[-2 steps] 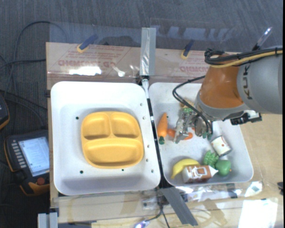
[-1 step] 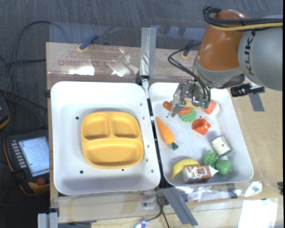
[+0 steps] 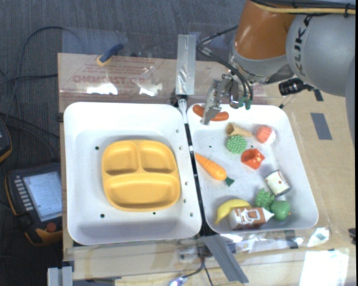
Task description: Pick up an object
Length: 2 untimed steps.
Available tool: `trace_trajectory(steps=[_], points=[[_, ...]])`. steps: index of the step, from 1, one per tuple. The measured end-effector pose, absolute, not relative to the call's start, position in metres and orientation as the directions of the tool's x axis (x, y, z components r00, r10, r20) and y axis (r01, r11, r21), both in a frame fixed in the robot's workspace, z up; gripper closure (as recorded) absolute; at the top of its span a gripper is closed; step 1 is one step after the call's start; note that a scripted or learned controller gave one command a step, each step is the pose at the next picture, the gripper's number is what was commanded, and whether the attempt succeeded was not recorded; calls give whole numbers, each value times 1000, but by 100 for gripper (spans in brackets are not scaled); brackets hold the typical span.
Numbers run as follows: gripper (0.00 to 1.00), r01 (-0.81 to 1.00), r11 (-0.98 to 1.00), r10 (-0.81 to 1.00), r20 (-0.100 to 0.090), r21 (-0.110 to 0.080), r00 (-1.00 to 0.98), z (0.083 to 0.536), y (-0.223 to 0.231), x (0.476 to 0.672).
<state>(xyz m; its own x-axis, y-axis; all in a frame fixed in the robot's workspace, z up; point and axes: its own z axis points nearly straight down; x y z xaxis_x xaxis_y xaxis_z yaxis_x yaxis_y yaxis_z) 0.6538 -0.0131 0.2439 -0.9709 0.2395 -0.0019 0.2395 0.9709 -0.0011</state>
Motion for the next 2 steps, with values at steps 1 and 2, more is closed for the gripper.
trace_trajectory(steps=[1,2], points=[[100,239,971,239,-4,-5,-971,252,-13,655],[100,238,971,238,-6,-8,-971,260,-13,656]])
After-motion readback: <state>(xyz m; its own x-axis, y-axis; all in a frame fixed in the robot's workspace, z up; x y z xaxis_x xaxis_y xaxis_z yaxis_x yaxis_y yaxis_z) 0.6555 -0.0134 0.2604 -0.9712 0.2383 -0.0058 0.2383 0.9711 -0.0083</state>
